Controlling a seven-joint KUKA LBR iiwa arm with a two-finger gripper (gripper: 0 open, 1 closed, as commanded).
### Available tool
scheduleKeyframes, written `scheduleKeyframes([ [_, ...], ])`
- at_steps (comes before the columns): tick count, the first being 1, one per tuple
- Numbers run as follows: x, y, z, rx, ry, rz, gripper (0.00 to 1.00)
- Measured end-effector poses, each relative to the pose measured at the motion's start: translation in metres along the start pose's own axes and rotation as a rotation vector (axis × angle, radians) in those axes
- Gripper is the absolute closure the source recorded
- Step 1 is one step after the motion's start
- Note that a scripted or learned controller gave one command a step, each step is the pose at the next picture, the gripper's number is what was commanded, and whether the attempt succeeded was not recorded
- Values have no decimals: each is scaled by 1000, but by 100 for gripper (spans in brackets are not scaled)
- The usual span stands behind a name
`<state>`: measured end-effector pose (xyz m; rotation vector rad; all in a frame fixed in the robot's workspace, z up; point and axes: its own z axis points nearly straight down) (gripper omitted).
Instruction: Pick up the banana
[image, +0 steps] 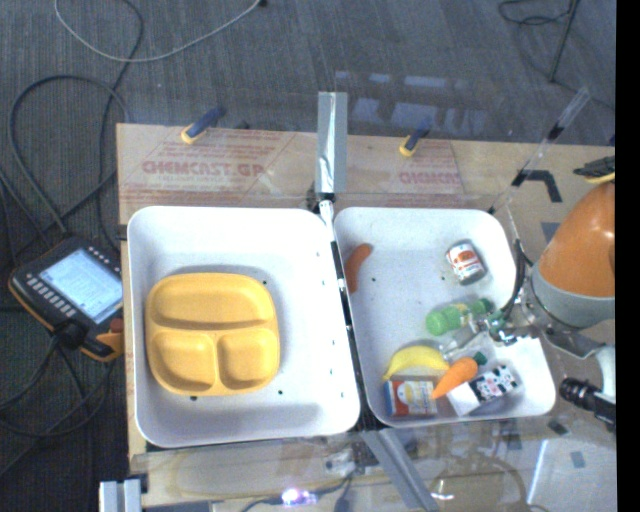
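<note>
The banana (413, 360) is yellow and curved, lying flat near the front of the right bin (400, 270), touching a carrot (455, 376) and a small carton (410, 396).

Yellow tray (212, 332) in a white bin (150, 400); yellow banana (414, 361), orange carrot (455, 376), green bottle (452, 318).

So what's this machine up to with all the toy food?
A robot arm reaches in from the right over the right bin, which holds a banana, a carrot, a green bottle, a small can and cartons. It is meant to pick up the banana, which lies untouched. The left bin holds a yellow tray.
</note>
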<state>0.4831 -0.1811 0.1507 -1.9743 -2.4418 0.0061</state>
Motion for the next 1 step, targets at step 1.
scheduleKeyframes([
  [1,64,33,61,-9,-5,-166,0],
])
